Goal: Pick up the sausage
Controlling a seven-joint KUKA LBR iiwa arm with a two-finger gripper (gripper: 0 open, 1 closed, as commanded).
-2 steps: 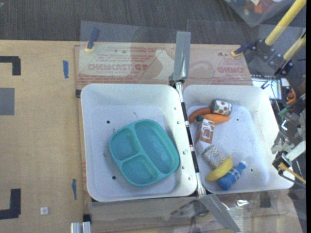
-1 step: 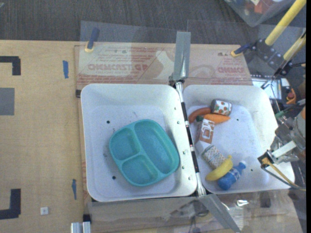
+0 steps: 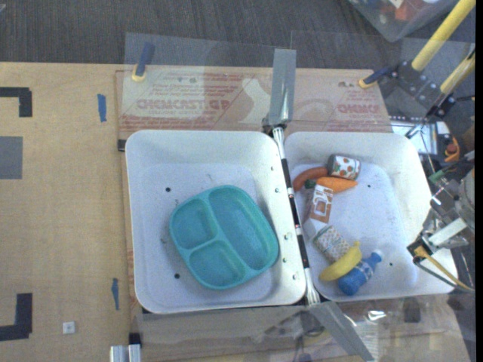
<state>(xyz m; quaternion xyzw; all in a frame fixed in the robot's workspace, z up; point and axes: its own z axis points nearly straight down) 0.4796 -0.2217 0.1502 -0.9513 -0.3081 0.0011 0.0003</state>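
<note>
Since the sausage (image 3: 307,178) lies in a crowd, you want a careful, narrow approach: it sits in the right bin (image 3: 400,194), toward the far-left corner and close to the wall shared with the left bin (image 3: 151,172). A carrot (image 3: 341,185) lies just beside its right end, a small can (image 3: 344,164) sits just beyond that, and a carton (image 3: 321,203) lies near on the near side. The sausage's long axis runs mostly left to right, with the left end dipping slightly nearer and the right end pointing toward the can. My judgement is that you should close across that axis, near its left half, where the neighbours stand further off. The end effector (image 3: 441,228) hangs at the bin's right edge, well apart from the sausage; you cannot tell whether it is apart or together.
</note>
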